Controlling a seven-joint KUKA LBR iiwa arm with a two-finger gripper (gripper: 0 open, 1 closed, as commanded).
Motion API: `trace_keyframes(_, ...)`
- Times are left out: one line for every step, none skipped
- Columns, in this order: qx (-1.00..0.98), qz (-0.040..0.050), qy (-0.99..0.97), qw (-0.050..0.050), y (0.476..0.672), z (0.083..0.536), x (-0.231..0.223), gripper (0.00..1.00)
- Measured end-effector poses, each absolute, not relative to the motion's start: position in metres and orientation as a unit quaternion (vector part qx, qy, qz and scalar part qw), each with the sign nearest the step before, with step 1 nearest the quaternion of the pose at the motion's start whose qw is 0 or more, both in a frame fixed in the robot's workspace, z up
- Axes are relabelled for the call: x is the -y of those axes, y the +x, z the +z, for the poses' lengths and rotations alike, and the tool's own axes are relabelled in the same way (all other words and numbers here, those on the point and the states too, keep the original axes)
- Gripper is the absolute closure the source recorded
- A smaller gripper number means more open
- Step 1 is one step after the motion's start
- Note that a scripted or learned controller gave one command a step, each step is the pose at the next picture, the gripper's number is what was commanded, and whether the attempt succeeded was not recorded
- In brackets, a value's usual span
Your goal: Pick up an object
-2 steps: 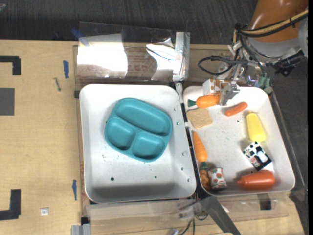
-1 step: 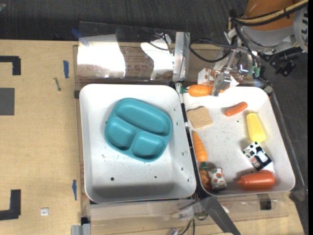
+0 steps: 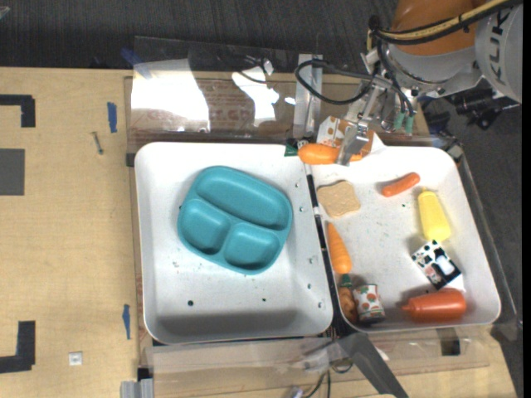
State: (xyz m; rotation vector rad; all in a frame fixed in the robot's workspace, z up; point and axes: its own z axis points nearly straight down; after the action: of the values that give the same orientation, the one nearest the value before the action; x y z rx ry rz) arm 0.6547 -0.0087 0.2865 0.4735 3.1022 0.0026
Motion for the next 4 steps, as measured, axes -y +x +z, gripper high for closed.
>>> trace_keyframes(-0.991,0.0009,0.133,-0.001,0.655,0.258,-0.048,1.0)
trace_keyframes(-0.999,0.0004,0.052,0.005,0.649,0.295,-0.013,1.0)
trace_keyframes(-1.0,0.0005,0.001,0.001,0.608,0.262,-0.028,1.0)
trace_keyframes(-1.0,0.0006,0.001,0.002,0.609,0.263,-0.028,0.0)
